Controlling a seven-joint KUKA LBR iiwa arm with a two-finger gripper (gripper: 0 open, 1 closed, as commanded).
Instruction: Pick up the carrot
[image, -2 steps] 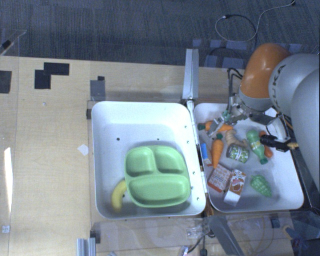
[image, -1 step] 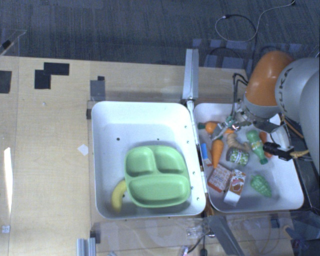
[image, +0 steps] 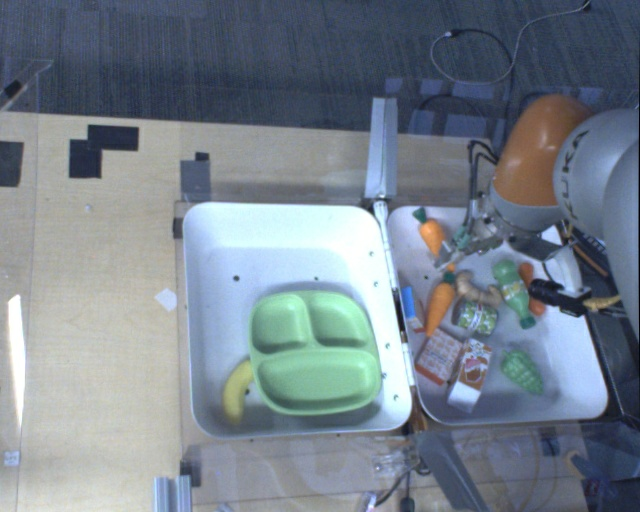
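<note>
In the right bin (image: 590, 400), the tool (image: 470, 238) hangs near the back wall, just beside a small carrot (image: 431, 236) on its left; whether it is apart or together cannot be told. A longer carrot (image: 438, 306) lies nearer the bin's middle, in front of the tool, apart from it. Left of that bin, the other bin (image: 210, 300) bears a green tray (image: 315, 352) and a banana (image: 237, 390).

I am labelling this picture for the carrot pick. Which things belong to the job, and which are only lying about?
For the job:
- two carrots
- gripper
- right bin

Lying about:
- green plate
- banana
- left bin
- green bottle
- cartons
</note>
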